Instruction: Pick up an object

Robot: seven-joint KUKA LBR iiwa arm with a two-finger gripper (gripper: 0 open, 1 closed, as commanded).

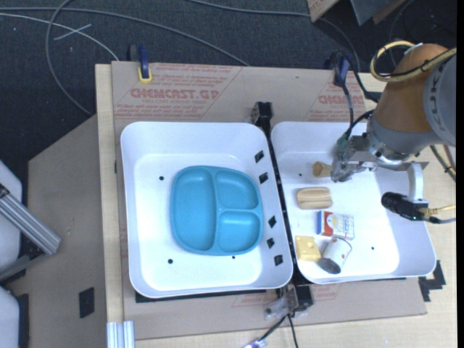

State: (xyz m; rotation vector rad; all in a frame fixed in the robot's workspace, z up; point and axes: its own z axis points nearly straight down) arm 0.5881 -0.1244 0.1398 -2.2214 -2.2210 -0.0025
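gripper (341, 171) low in the right bin (406, 259), finger state unclear, near a wooden block (314, 198) lying long-axis left-right.

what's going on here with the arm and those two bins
A grey and orange robot arm reaches into the right bin, its gripper low near a small tan piece at the bin's far end. Nothing shows between its fingers. Closer lie a tan block, a red, white and blue box, a yellow piece and a white cup. The left bin holds a blue divided plate.
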